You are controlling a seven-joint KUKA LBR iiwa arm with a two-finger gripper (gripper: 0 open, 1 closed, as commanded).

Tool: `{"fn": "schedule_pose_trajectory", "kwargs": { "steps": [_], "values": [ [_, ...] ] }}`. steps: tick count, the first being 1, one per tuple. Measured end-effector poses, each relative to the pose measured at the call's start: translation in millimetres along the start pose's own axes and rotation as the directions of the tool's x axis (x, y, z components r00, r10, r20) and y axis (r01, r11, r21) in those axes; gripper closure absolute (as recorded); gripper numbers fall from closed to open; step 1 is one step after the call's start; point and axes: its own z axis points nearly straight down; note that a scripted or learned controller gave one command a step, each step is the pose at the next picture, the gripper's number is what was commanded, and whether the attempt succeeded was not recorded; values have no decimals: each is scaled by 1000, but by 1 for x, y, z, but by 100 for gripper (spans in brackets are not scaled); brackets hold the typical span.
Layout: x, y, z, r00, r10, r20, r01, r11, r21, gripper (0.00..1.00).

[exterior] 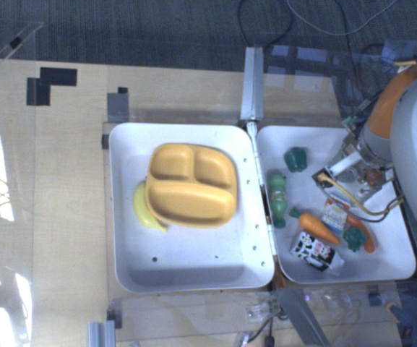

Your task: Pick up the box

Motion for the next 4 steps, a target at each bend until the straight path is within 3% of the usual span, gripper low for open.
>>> {"fn": "schedule_pose_trajectory", "kwargs": {
  "steps": [1, 2, 3, 4],
  "values": [
    [36, -6, -11, 981, 194, -1, -194, 981, -1, 0],
    [38, 26, -50, 975, 224, -2, -224, 975, -2, 0],
    [21, -28, 0, 988, 157, -1, -157, 988, 0, 0],
    [25, -28, -13, 988, 154, -8, -154, 988, -1, 100]
  ]
}}
